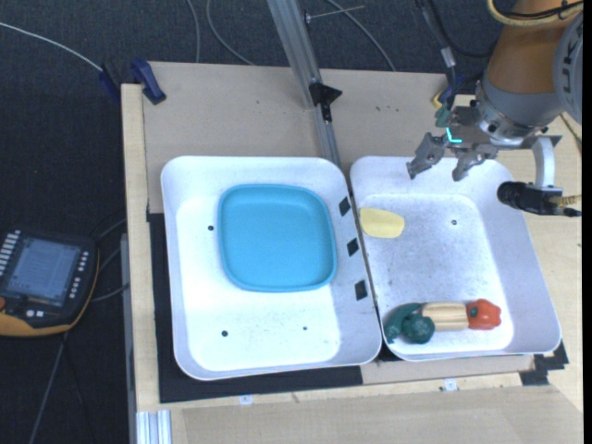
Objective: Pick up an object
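Note:
My gripper (442, 166) hangs over the far rim of the right bin (444, 239), its two fingers spread open with nothing between them. A yellow, rounded piece (381, 223) lies at the right bin's left side, below and left of the gripper. Along the bin's near edge lie a dark green lump (410, 326), a tan wooden cylinder (446, 316) and a red piece (484, 314), in a row and touching. A blue square plate (276, 238) rests in the left bin (190, 276).
A slanted metal pole (301, 54) rises from the bench behind the bins' shared edge. Cables run over the dark floor at the back. A handheld pendant (42, 276) lies off the bench at the left.

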Robot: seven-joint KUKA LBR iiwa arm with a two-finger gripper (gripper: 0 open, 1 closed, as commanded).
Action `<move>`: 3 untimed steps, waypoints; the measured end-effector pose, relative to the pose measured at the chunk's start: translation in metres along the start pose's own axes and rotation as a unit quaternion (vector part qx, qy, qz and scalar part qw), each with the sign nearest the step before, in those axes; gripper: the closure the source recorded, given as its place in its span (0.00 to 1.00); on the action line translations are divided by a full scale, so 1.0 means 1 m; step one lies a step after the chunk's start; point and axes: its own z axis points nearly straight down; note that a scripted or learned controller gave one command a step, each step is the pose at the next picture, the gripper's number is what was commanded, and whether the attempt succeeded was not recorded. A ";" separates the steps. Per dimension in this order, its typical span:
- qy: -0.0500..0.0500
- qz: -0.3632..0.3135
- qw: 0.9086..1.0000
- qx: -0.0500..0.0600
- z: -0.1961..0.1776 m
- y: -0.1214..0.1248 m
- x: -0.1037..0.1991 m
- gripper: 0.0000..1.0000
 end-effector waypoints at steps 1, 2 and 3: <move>0.000 0.000 1.000 0.000 0.000 0.000 0.000 0.00; 0.000 0.000 1.000 0.003 0.062 0.001 -0.002 0.00; 0.000 0.000 1.000 0.002 0.105 0.002 -0.002 0.00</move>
